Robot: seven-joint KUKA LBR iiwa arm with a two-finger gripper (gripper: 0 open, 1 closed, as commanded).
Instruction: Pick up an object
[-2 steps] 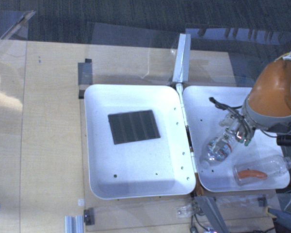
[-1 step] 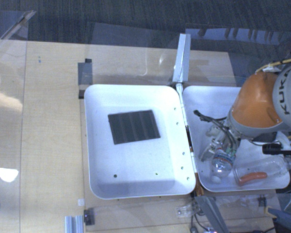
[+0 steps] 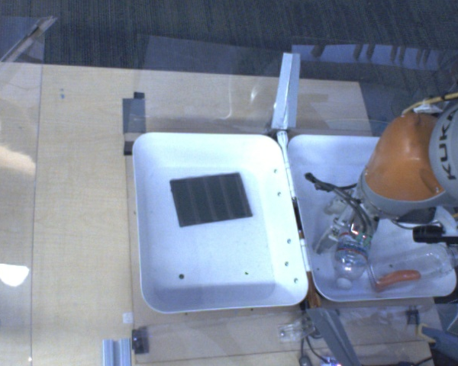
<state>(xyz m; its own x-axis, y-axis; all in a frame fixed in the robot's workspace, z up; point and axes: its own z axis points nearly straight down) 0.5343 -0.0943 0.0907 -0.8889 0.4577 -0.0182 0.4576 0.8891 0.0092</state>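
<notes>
Seemingly one bottle [image 3: 351,256], one orange tool [image 3: 395,279].

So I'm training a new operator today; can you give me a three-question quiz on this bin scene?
1. True or false: the dark mat lies in the left bin.
2. Which bin is the gripper over: A) left, B) right?
3. Fill in: an orange-red thing lies inside a clear ____ in the right bin.

Key: 1 true; 2 B; 3 tube. A clear bottle sits just below the gripper.
</notes>
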